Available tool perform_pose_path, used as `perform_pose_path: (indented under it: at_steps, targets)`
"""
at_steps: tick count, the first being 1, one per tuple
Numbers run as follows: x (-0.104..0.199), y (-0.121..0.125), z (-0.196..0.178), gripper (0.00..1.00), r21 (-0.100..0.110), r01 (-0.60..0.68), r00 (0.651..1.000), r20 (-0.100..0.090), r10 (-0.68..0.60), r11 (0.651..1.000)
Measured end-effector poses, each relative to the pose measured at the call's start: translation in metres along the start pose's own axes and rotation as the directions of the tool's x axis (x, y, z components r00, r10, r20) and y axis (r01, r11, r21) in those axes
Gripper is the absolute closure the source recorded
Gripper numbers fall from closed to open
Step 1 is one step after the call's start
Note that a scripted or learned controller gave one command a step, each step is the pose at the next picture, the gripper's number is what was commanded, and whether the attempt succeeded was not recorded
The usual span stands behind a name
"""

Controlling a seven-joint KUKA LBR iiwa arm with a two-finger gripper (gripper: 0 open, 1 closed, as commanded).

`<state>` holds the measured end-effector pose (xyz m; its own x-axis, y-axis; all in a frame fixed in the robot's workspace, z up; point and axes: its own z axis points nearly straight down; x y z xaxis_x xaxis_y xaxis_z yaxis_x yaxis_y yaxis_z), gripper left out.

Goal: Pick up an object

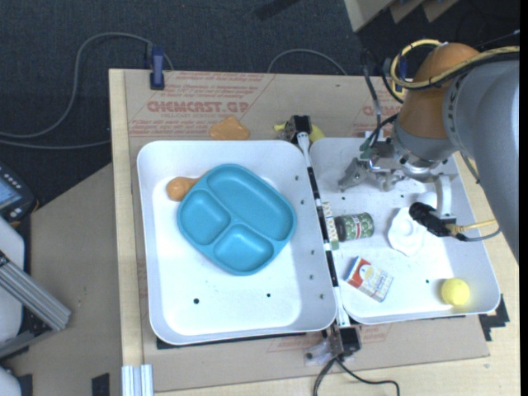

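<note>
With the gripper [373, 170] low over the right bin's [470, 258] far edge, grip state unclear, it should centre over one well-separated object, such as the small jar [353, 226] by the left wall, before closing.

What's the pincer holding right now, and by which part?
Nothing visible. The pincer hangs over bare floor at the back of the right bin, apart from the small jar.
</note>
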<state>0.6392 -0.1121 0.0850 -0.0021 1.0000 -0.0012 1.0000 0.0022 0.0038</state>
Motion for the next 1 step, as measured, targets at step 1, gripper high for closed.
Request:
perform_pose_path:
  at_steps: [1]
  targets:
    - [-0.0618,0.0096,-0.0467,0.0,-0.004,-0.006,1.0,0.004,0.007,1.0]
